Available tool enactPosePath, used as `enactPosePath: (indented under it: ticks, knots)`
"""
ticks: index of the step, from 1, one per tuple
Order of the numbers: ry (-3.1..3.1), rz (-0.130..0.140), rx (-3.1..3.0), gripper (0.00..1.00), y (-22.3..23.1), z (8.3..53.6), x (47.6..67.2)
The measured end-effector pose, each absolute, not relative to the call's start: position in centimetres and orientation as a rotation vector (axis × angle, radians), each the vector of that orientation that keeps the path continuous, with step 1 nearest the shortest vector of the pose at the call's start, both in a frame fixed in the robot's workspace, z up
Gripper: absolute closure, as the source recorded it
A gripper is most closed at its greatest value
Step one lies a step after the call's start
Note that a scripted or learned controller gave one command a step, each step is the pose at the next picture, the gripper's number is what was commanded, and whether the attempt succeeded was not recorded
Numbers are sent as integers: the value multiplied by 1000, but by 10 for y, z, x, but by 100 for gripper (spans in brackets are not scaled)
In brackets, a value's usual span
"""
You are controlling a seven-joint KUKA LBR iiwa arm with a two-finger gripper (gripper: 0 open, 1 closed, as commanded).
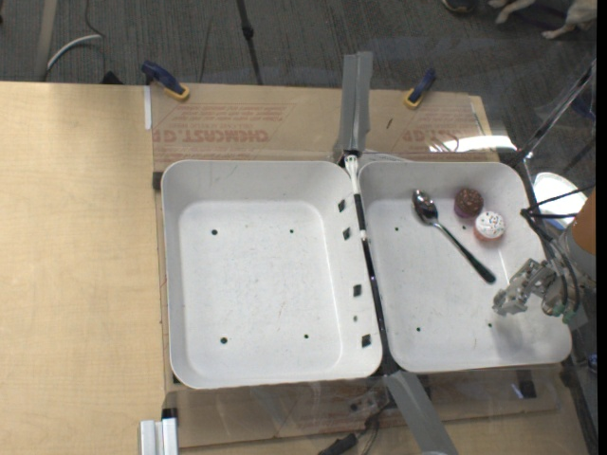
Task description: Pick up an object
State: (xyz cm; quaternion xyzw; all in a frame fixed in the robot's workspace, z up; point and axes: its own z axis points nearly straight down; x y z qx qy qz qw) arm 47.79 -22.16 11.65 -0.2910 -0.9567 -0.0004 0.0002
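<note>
Right bin [417,349]: a spoon [450,232] lies flat beside two small round pieces [479,214]. The spoon appears rigid, light and slippery; its mid-handle offers the best hold. The gripper [515,297] hovers nearby, empty; finger spacing cannot be told.

upside-down red print, seemingly "chemcraft", on the cardboard sheet [228,121] behind the bins

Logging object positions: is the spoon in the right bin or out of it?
In. The spoon lies flat on the right bin's floor, bowl toward the far side.
</note>
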Motion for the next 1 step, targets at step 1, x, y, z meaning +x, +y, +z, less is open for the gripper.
enactPosePath:
  ticks: [1]
  knots:
    - [-3103,1,-528,100,-222,250,480]
